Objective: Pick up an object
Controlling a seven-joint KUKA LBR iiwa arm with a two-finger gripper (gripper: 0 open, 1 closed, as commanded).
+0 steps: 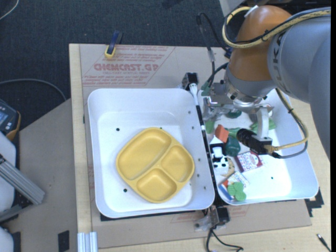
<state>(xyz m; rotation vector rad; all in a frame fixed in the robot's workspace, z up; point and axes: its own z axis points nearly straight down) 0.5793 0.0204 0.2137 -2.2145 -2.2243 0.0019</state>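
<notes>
Arm (273,46) was low over the right bin (294,180), gripper (239,112) among the clutter (236,161) at its left side. Grip state: couldn't tell. Yellow tray (155,164) sat in the left bin (105,109).

The yellow divided plate (155,164) looks like smooth moulded plastic with a soft satin sheen. The left bin (100,140) and the right bin (294,180) are white plastic, smooth and faintly glossy along their rims. The board (131,64) beneath them looks like matt brown cardboard or protective paper printed with red lettering. The arm's grey shell (310,51) has a dull, smooth painted finish, while the orange band (257,41) above the wrist is glossy and catches highlights. The gripper (236,109) shows bare metal parts, shiny in places. The floor (52,14) around the bench looks like dark, rough carpet.
</notes>
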